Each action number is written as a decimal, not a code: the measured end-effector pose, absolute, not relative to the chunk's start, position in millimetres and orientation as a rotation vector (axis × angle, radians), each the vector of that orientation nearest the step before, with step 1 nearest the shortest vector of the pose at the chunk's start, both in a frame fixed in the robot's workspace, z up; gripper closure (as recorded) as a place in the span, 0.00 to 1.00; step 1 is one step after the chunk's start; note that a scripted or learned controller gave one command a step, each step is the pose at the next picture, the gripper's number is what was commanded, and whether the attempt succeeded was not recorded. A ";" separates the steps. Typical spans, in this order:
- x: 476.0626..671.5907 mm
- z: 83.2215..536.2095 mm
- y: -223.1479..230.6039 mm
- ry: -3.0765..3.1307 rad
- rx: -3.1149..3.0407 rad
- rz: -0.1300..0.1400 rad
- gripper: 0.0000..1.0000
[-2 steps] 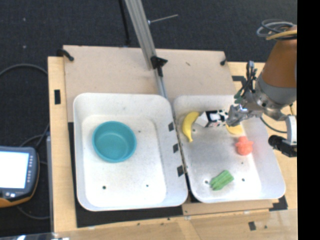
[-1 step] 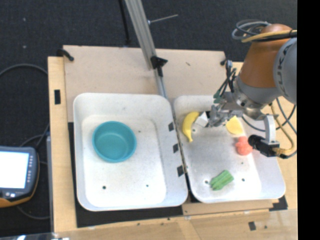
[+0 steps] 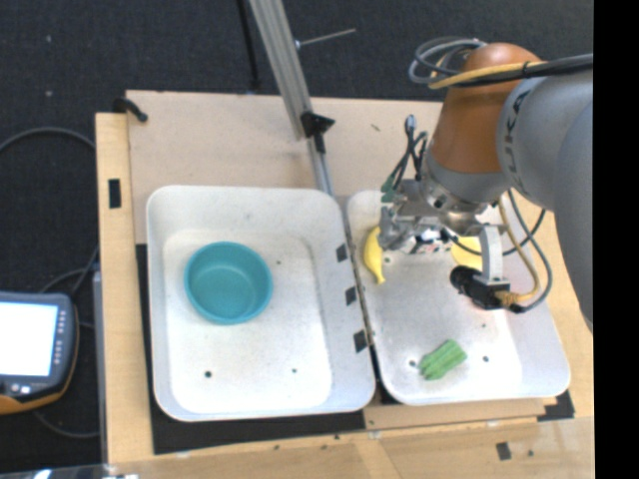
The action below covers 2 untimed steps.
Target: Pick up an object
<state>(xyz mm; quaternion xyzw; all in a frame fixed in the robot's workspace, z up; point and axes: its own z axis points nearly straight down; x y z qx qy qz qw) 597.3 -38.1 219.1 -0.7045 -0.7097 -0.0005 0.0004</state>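
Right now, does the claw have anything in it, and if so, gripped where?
Cannot be told. The claw sits low over the banana in the right bin, but the wrist hides any hold. The green object lies untouched.

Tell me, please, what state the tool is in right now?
Tool: cannot be told; it sits low over the right bin, right beside the banana.

The arm (image 3: 544, 133) was thick and grey, with a wide, glossy orange band (image 3: 474, 118) above the wrist. Thin grey cables looped over the top of that band, and dark cables ran down its side. The gripper (image 3: 404, 230) was a cluster of silvery metal parts. A black cable curled beside it.
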 end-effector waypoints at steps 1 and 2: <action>610.4 234.0 13.2 -2.231 -2.213 -0.005 1.00; 614.2 243.8 64.8 -2.230 -2.212 -0.004 1.00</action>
